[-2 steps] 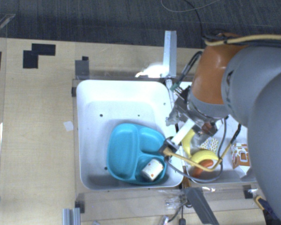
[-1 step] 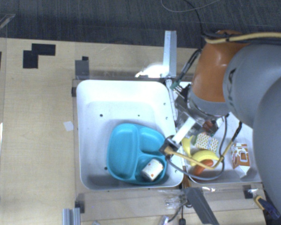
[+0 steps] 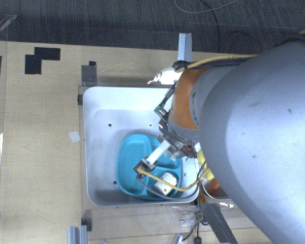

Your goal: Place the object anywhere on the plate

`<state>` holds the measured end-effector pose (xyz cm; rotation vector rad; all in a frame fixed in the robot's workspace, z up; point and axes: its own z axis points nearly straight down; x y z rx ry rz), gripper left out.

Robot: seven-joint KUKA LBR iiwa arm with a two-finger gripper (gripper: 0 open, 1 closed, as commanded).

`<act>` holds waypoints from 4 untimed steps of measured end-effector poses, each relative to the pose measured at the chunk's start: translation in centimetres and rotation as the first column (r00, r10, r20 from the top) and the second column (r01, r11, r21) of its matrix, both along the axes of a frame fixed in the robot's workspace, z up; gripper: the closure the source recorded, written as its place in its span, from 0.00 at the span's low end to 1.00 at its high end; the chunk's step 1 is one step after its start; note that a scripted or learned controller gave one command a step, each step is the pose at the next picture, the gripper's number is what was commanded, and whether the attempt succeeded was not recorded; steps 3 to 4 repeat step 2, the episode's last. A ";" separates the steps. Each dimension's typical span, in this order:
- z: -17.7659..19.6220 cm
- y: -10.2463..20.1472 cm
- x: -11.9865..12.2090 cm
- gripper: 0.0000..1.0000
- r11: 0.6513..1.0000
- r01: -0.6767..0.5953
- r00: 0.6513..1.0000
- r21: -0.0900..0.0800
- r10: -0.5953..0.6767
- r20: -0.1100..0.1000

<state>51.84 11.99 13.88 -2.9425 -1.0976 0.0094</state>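
A blue plate point(image 3: 134, 159) with rounded corners lies in the near half of the left white bin point(image 3: 99, 131). My gripper point(image 3: 172, 155) hangs low over the plate's right part, mostly hidden under the orange-banded wrist. A small white rounded thing point(image 3: 166, 181) with an orange spot sits at the plate's near right corner, just below the gripper. Whether it rests on the plate or is held I cannot tell.
The big grey arm covers the right bin almost wholly. A brown-orange thing point(image 3: 213, 188) peeks out beneath the arm at the near right. The left bin's walls stand close around the plate on the near side. The wooden bench point(image 3: 35, 136) spreads to the left.
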 end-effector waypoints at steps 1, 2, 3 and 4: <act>0.0 0.0 0.0 0.00 1.000 0.000 1.000 0.000 0.000 0.000; -2.7 1.0 2.8 0.00 0.999 -0.035 0.999 0.004 0.035 0.034; -2.7 1.0 2.8 0.00 0.999 -0.035 0.999 0.004 0.035 0.034; -2.7 1.0 2.8 0.00 0.999 -0.035 0.999 0.004 0.035 0.034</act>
